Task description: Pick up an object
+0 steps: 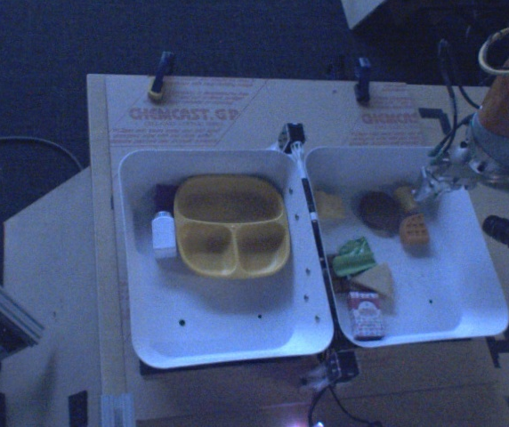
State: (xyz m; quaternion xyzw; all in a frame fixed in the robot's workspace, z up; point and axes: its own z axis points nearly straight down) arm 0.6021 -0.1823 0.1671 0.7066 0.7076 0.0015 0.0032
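White plastic, twice over: two shallow bins sat side by side on the bench; the left bin (139, 327) carried a yellow divided plate (231, 225) with a small white bottle (164, 235) just beside its left edge, while the right bin (477, 301) held the clutter. The grey arm, orange-banded, reached in from the right; its gripper (432, 185) hovered over the far right part of that bin — near a waffle-like orange piece (414, 230) and a dark round disc (380, 211), touching neither as far as could be made out. Whether the claw stood wide or narrow could not be told in the dim light; nothing was visibly caught in it. Further forward lay a green crumpled item (354, 257), a pale wedge (377, 279) and a red-and-white packet (367, 316); a yellowish block (330, 205) rested by the dividing wall. The nearest candidate appeared to be the orange piece; a clean pick would probably mean centring above it, descending straight and closing across its narrower sides — keeping clear of the disc alongside.
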